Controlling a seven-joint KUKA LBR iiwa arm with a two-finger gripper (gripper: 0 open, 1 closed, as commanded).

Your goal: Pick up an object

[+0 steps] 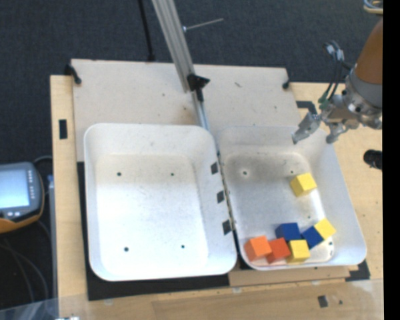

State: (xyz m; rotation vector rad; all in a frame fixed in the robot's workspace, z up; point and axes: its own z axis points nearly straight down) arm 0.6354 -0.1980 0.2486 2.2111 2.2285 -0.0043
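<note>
The right bin [340,199] holds several small blocks. A yellow block [303,184] lies alone near its middle right. Along the front edge cluster an orange block [257,247], a red-orange block [279,249], a yellow block [299,249], two blue blocks [288,231] [312,236] and another yellow block [325,229]. My gripper [319,130] hangs above the bin's far right corner, open, its two grey fingers spread apart with nothing between them. It is well clear of the blocks.
The left bin [97,179] sits beside the right one. A slanted metal bar [175,39] rises behind the bins. A small grey device [10,192] rests off the bench at the left.
</note>
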